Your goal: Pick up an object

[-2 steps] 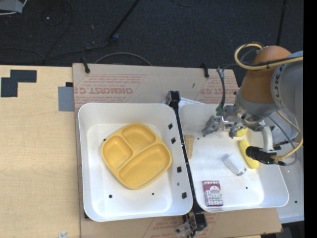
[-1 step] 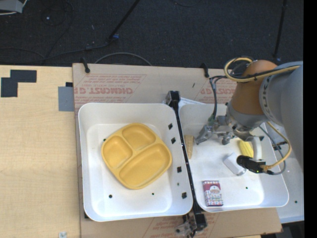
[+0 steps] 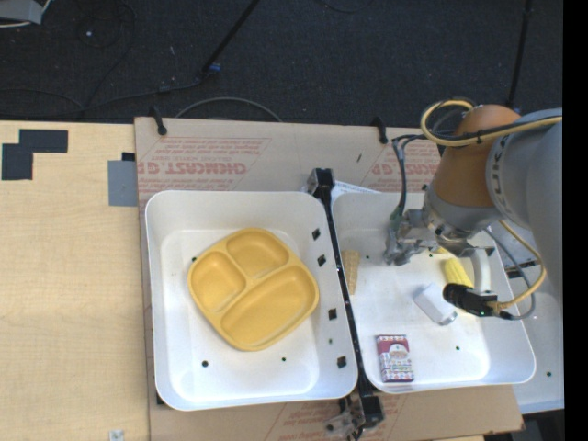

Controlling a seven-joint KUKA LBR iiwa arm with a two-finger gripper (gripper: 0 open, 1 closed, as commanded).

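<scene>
My gripper (image 3: 399,252) hangs low over the back left part of the right bin (image 3: 514,367), beneath the grey wrist and orange band. A yellow oblong thing (image 3: 456,271) lies just to its right, partly hidden by the arm. A small white-grey cylinder (image 3: 434,304) lies in the middle of that bin, in front of the gripper and apart from it. A red and white small box (image 3: 395,356) rests near the bin's front edge. Nothing shows between the fingers.
The left bin (image 3: 175,338) holds a yellow divided plate (image 3: 254,288) at its centre. A thin tan piece (image 3: 351,270) lies along the right bin's left wall, beside the black divider between the bins. Cardboard lines the bench behind both bins.
</scene>
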